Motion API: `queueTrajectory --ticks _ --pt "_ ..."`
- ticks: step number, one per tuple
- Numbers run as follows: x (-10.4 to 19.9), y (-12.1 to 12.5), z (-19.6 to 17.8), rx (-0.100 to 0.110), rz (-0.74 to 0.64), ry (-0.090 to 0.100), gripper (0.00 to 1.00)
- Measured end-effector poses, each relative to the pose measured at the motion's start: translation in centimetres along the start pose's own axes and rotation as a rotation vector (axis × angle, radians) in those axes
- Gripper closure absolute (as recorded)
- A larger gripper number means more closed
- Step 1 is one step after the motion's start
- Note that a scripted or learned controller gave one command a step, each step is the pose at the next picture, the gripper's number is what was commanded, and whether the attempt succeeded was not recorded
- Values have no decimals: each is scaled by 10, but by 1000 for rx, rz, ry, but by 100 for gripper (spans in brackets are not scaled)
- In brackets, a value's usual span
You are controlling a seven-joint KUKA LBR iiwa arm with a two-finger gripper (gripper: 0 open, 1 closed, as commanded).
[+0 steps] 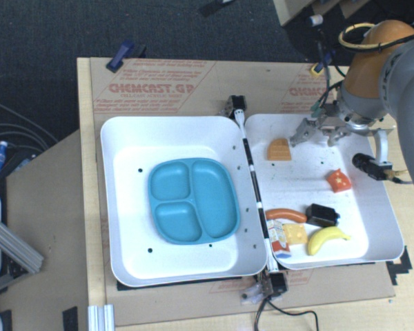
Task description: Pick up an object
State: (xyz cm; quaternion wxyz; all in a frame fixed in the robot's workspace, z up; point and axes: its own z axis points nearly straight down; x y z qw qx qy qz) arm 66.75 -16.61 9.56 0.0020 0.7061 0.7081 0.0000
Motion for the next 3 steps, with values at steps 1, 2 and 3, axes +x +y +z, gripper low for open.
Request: queueTrajectory --ticks 1,2,3 --pt "40 -1 11 5 2 4 0" --pt "-18 -16 10 5 4 3 0" --pt "-17 -15 0 3 2 2 100"
